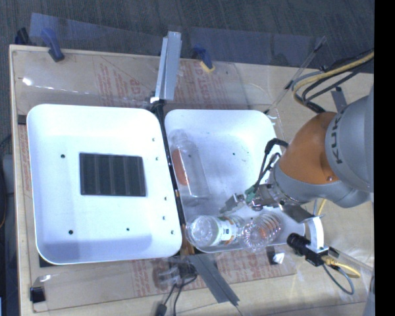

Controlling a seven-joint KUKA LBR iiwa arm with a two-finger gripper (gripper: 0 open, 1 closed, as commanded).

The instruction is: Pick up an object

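Even, bright overhead light. Left bin (92, 130) near blown-out white, little surface detail; faint bluish shading along its lower edge. Right bin (240, 127) slightly greyer, arm (329, 157) casting soft shadow on it. Specular glints on clear bottle (214, 231) and plastic sheet (105, 71) at top of surface (283, 268). Overall softness, low resolution; small parts near the wrist blur together. Floor (184, 5) dark, grainy.

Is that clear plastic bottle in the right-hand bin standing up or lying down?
Lying down. The bottle rests on its side along the near edge of the right bin, its length running across the bin floor.
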